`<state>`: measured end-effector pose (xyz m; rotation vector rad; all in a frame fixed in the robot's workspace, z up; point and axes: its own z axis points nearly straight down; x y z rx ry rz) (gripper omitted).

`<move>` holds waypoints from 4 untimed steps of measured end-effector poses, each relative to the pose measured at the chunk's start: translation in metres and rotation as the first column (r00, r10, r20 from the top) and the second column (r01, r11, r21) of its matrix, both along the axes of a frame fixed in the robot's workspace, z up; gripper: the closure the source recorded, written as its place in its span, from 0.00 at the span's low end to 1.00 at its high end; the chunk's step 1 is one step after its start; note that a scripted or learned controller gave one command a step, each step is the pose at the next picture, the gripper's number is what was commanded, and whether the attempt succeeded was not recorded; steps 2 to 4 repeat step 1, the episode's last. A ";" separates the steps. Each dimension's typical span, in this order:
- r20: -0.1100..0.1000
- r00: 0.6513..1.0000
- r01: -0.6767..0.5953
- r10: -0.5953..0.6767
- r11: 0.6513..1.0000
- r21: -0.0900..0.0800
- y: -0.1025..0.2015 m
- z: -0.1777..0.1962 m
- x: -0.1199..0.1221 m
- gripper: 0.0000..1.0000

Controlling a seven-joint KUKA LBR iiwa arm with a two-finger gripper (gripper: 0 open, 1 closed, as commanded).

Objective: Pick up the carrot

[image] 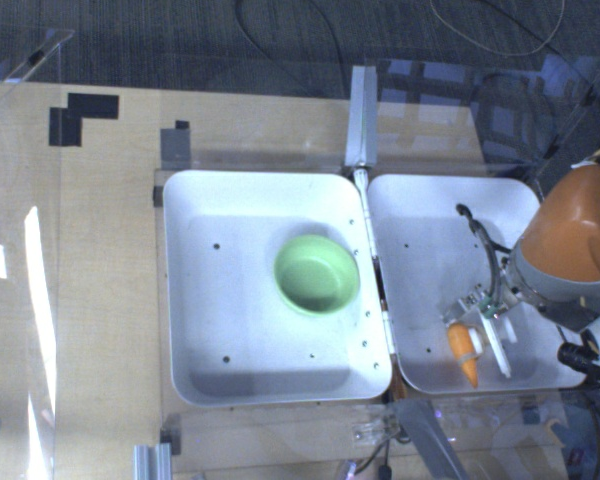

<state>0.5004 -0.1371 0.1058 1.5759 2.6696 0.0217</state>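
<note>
Beside the carrot (464, 348), perhaps touching: hand (483, 320).

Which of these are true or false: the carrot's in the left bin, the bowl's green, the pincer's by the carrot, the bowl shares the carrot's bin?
1. The carrot lies in the left bin. False: it lies in the right bin, near its front edge.
2. The bowl is green. True.
3. The pincer is right by the carrot. True.
4. The bowl shares the carrot's bin. False: the bowl sits in the left bin.
</note>
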 end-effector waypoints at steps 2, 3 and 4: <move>-0.034 0.998 -0.054 0.054 0.999 0.008 0.080 0.080 -0.003 1.00; -0.034 0.998 -0.054 0.054 0.999 0.008 0.080 0.080 -0.003 1.00; -0.034 0.998 -0.054 0.054 0.999 0.008 0.080 0.080 -0.003 1.00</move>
